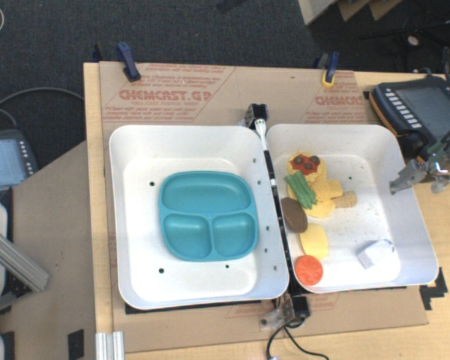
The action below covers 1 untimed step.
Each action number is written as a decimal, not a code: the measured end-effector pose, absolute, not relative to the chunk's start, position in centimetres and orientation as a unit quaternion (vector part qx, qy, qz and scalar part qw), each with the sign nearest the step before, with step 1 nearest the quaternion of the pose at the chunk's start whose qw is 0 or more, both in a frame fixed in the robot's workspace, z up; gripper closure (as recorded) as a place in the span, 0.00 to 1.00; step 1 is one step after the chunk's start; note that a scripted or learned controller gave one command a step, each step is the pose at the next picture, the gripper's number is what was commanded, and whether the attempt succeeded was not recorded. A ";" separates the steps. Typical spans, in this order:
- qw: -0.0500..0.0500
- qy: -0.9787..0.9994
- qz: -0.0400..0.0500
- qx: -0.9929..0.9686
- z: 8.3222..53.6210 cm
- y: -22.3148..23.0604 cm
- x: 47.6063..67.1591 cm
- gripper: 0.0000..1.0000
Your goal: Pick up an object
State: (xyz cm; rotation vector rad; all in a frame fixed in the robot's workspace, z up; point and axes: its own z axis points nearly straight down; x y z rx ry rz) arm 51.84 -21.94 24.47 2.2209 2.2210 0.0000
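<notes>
Left bin (127, 201): a teal divided plate (208, 214) sits near its middle, three compartments, nothing in them that you can see.

Right bin (405, 201): the pickable stuff is bunched along its left wall. From far edge to near edge you've got a small pizza slice toy with red and dark toppings (305, 163), a green bean pod (301, 190) lying across a yellow cheese-like piece (326, 195), a tan biscuit-like bit (347, 199) touching that yellow piece on its right, a brown oval piece (293, 214) tight to the left wall, a yellow lemon-like piece (313, 240), and an orange-red round slice (309, 269) by the near left corner. A white block (373, 252) lies apart from the pile, toward the near right corner.

Gripper (406, 180): at the right bin's right rim, around mid-length, well apart from the pile. Fingers look spread apart with nothing between them, though they're small and a bit blurred.

Step, as I judge it: approach, nothing grasped yet. For the next move you'd need to pick one target; the white block is nearest and stands alone, so it's the cleanest grab. The pile pieces touch or overlap, so going there risks pinching two or nudging neighbours. Centre over the target, then descend.
</notes>
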 end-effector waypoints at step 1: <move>-0.007 0.707 0.000 0.707 9.2 -22.1 49.5 0.00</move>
